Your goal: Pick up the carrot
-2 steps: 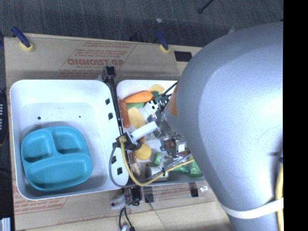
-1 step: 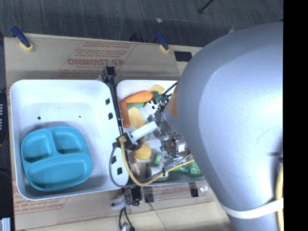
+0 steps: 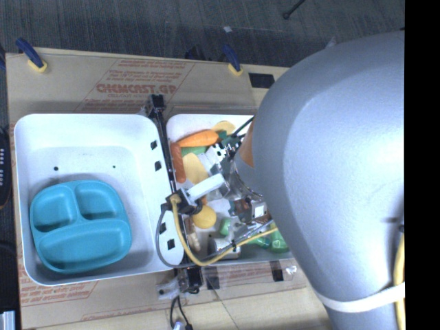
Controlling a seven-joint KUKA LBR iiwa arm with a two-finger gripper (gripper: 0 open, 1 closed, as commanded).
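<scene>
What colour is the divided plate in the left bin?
Light blue; the plate shows best in the camera view.

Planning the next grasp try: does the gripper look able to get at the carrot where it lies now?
Probably yes. The carrot lies on top at the far end of the right bin, its upper side bare, and the gripper is already down in that bin just beside it. Other toys crowd its near side.

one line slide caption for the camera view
Grey arm reaches into the right bin beside the carrot.
</scene>
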